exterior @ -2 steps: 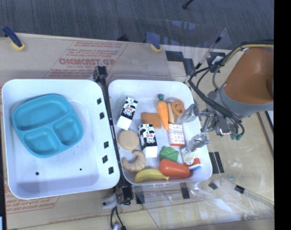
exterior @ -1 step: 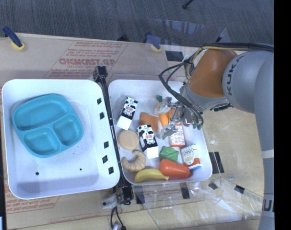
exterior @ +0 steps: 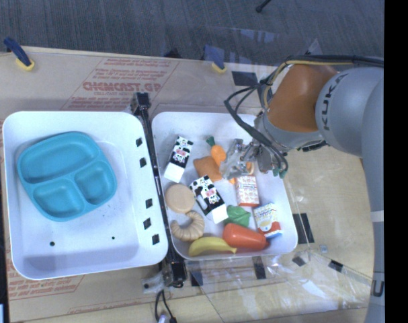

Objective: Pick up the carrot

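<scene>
The tool [exterior: 236,157] sits low in the right bin [exterior: 284,210], just beside the carrot [exterior: 218,153].

Two white bins sit side by side: the left bin [exterior: 15,247] holds one blue tray [exterior: 66,173], the right bin [exterior: 190,121] everything else. In it are two milk cartons [exterior: 179,157] [exterior: 209,197], one carrot [exterior: 217,152], one orange wedge [exterior: 205,167], one round cracker [exterior: 179,198] and one pretzel [exterior: 188,228]. Along its near edge lie one banana [exterior: 210,246], one red pepper [exterior: 242,235], one green piece [exterior: 238,215], plus two small packets [exterior: 247,190] [exterior: 267,219].
</scene>
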Controlling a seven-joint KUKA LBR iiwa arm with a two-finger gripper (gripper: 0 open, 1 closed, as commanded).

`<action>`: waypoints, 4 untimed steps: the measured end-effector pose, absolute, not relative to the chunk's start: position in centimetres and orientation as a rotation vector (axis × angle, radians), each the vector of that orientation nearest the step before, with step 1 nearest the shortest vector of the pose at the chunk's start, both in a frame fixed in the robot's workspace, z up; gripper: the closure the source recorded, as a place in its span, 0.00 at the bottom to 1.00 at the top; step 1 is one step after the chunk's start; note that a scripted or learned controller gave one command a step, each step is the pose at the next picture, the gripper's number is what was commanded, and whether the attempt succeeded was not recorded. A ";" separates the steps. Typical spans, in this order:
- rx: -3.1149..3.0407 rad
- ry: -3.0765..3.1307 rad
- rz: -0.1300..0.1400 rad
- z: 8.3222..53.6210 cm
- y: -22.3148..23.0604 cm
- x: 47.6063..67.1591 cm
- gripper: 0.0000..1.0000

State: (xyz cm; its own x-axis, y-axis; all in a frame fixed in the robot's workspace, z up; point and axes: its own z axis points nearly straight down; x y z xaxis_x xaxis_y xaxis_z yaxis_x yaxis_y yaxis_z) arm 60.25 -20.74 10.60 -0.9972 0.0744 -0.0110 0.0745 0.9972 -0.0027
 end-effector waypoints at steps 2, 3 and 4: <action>-0.792 3.036 -0.002 10.9 -20.9 53.7 1.00; -0.791 3.037 -0.001 10.8 -20.8 53.6 0.00; -0.534 3.092 0.000 9.3 -20.9 60.4 0.00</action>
